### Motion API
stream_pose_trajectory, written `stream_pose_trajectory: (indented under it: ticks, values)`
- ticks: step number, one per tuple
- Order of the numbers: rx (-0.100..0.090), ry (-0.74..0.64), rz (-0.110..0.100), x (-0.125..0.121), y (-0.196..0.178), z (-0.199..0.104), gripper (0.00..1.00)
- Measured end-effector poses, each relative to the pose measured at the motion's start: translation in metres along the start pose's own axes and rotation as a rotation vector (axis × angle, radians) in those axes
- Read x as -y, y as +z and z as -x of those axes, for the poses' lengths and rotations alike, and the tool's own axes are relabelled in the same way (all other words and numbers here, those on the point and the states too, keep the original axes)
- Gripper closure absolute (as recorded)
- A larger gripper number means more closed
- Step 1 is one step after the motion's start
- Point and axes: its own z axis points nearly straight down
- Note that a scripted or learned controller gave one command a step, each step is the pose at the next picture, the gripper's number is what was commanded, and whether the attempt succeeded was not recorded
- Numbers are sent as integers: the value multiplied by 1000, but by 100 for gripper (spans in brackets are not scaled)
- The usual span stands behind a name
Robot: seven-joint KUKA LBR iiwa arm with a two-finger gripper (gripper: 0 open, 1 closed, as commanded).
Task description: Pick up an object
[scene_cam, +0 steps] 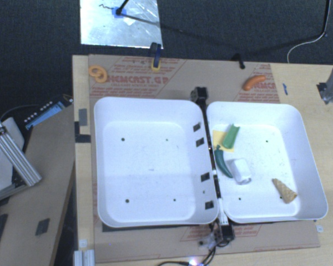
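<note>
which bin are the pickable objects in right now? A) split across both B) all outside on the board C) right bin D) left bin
C: the green pieces, the white cylinder and the tan wedge all lie in the right bin, mostly near its left wall.

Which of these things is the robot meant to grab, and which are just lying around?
For the job, all in the right bin:
green sponge
dark green pepper
white cup
tan wedge

Just lying about, on the board outside the bins:
pretzel
orange sausage
yellow clamp
</note>
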Motion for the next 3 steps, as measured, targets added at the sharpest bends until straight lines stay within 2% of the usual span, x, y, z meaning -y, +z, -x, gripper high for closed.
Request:
stream_pose_trajectory:
  ticks: [1, 2, 3]
  values:
    - [3, 4, -1, 0, 1, 135, 100]
    - [-4, -21, 0, -1, 0, 8, 100]
    - [-3, -14, -1, -1, 0, -30, 100]
